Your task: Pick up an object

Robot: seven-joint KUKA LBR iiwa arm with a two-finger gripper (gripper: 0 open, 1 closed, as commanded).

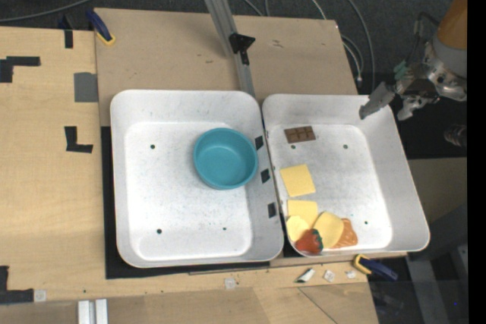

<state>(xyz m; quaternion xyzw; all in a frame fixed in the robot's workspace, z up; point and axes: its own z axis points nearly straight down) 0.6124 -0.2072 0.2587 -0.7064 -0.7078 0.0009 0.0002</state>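
Nearest us, in the right bin's (395, 155) front corner, we see a red strawberry-like piece (309, 240) touching yellow wedges (315, 224) and an orange piece (348, 234), with a yellow square (298, 180) and a brown chocolate bar (299, 135) farther back. Our jaws (395, 96) hang over that bin's far right rim, spread apart with nothing between them. A blue bowl (225, 157) sits in the left bin (137, 186).

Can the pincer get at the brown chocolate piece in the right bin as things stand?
Probably yes. The chocolate piece lies flat and alone near the right bin's far edge, apart from the yellow slices, and the pincer hangs just past that bin's corner with nothing between.
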